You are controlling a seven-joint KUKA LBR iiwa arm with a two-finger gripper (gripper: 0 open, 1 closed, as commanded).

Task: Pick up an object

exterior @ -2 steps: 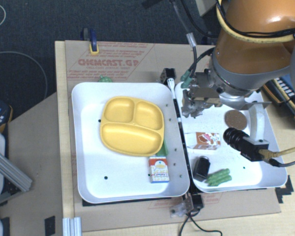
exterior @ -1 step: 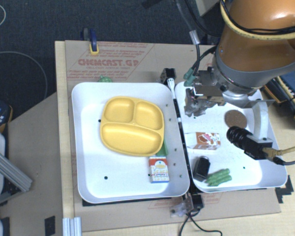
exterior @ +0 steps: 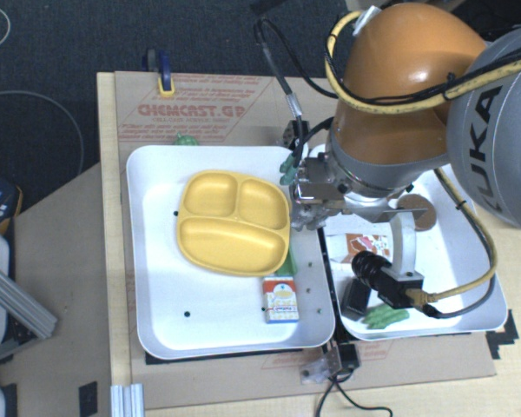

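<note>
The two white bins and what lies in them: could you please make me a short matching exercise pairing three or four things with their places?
Things:
1. yellow divided plate
2. small carton
3. green object
4. yellow clamp

Places:
A. near edge of the right bin
B. upper half of the left bin
C. on the brown board behind the bins
D. left bin, just below the plate

Pairs: 1-B, 2-D, 3-A, 4-C
</note>
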